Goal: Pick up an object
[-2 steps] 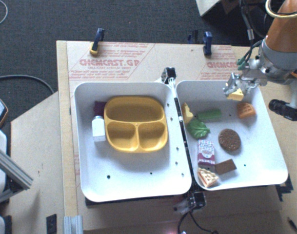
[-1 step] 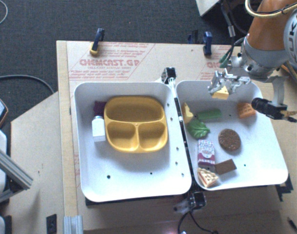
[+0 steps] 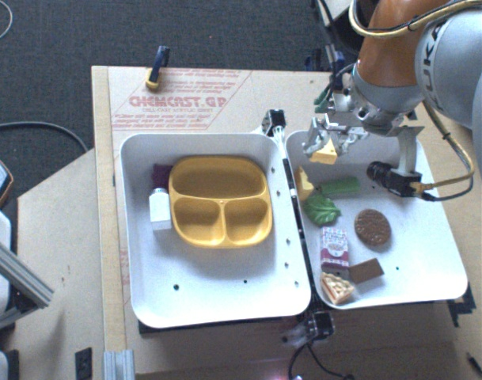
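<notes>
My gripper (image 3: 329, 142) hangs over the far left part of the right bin (image 3: 430, 252). A pale yellow cheese wedge (image 3: 325, 153) sits between its fingers, and the gripper is shut on it. Below, in the right bin, lie a yellow piece (image 3: 304, 184) against the left wall, a green pod (image 3: 340, 187), a green leaf (image 3: 322, 210), a round brown cookie (image 3: 373, 228), a pink packet (image 3: 334, 248), a brown bar (image 3: 366, 271) and a toast-like wedge (image 3: 338, 290).
The left bin (image 3: 193, 291) holds a yellow divided plate (image 3: 221, 200), a small white bottle (image 3: 160, 209) and a dark purple item (image 3: 161, 172). A black fitting with cable (image 3: 392, 178) hangs from the arm over the right bin's far side. A clamp (image 3: 157, 68) sits on the board behind.
</notes>
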`<state>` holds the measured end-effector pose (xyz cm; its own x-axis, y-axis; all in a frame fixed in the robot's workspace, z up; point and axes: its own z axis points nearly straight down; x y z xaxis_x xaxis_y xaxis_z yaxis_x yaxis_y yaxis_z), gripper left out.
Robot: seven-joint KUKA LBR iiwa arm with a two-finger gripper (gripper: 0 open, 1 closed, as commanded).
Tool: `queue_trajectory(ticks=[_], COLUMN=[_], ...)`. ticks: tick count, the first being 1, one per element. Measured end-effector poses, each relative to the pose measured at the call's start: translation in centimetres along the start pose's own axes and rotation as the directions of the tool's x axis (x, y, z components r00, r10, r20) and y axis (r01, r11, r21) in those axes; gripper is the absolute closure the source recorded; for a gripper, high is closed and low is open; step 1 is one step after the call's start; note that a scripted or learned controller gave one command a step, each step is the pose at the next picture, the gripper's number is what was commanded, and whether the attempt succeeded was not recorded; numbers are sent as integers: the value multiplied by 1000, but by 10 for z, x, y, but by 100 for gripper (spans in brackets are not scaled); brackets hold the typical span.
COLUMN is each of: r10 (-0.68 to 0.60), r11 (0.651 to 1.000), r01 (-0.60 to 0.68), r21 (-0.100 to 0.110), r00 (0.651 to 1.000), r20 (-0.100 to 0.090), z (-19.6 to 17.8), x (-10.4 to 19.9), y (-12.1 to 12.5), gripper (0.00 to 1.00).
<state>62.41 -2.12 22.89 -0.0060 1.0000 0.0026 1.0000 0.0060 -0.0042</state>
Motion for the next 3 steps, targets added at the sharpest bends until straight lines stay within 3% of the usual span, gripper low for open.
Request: queue_trajectory(ticks=[1, 2, 3], r10=[1, 0, 7], r11=[1000, 1000, 1000], r01=[-1, 0, -7], r21=[0, -7, -1], r00=[1000, 1000, 1000], r20=[1, 0, 3], z=[12, -3, 7], x=[55, 106, 91], y=[-2, -2, -3], gripper=[100, 100, 100])
